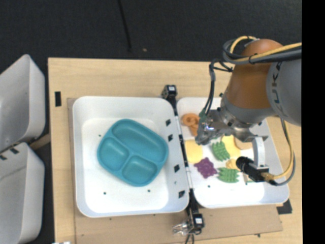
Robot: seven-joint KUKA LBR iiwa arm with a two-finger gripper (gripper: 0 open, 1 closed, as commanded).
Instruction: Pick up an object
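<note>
Nearest the lens stood the arm [249, 90], its smooth orange band and grey shell hiding the far right part of the right bin [238, 200]. Far to the gripper's left, a glossy blue tray [133, 151] with three rounded compartments lay tilted in the left bin [81, 187], a shallow white plastic tub. Just left of the gripper and a little beyond it sat a small orange piece [190, 119], its shape hard to make out. The gripper [205, 132], dull metal, hung low over the right bin's left side, and whether it was open or closed could not be told. Directly below it lay a flat yellow piece [193, 149], partly covered. Nearer than that sat a knobbly purple toy [205, 166]. Right of the gripper lay a ridged green toy [220, 150]. Nothing showed in the gripper's grasp.
</note>
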